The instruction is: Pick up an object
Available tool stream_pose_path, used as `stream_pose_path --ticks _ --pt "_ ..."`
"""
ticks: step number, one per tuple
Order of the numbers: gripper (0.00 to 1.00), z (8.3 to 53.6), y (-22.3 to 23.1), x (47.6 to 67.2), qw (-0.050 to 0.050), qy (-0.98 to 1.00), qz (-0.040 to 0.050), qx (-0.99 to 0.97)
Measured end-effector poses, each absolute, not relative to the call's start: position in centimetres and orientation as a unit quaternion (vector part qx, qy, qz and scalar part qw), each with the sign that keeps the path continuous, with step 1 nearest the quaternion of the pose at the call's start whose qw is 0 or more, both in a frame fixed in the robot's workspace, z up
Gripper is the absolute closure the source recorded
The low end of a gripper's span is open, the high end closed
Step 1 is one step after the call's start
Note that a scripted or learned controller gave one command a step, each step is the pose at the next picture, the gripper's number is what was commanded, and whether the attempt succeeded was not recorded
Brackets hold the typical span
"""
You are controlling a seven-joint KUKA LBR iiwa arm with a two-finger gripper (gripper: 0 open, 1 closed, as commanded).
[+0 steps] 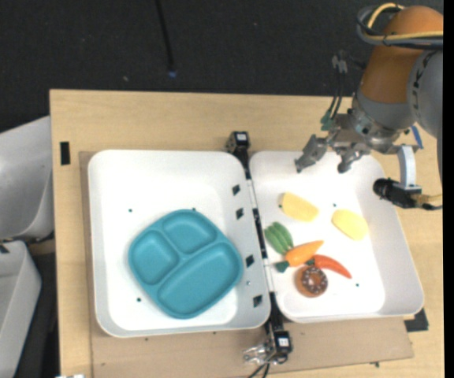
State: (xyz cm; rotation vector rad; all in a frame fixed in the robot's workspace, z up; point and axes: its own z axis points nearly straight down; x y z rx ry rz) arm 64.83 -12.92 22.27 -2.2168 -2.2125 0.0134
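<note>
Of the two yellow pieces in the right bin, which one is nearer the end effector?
The yellow piece on the left, close to the divider, sits almost directly below the end effector. The other yellow piece lies lower and further right.

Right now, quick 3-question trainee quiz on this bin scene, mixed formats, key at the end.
1. True or false: the blue three-compartment plastic tray lies in the left white bin.
2. Which item lies nearest the pincer?
A. pale yellow toy piece
B. brown round toy doughnut
C. green toy pepper
3. Fill in: the orange toy carrot lies in the ____ bin.

Key: 1 true; 2 A; 3 right. The pincer stands over the far end of the right white bin, open, with nothing between its fingers.
</note>
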Motion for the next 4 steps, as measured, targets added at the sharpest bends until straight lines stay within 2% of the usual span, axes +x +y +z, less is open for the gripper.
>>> stream_pose_path --ticks 1,4 --pt "0.00 23.2 -12.9 65.1 -0.001 -0.707 -0.0006 -0.707" --pt "0.00 9.9 -13.6 63.9 0.000 -0.706 0.0014 -0.709"
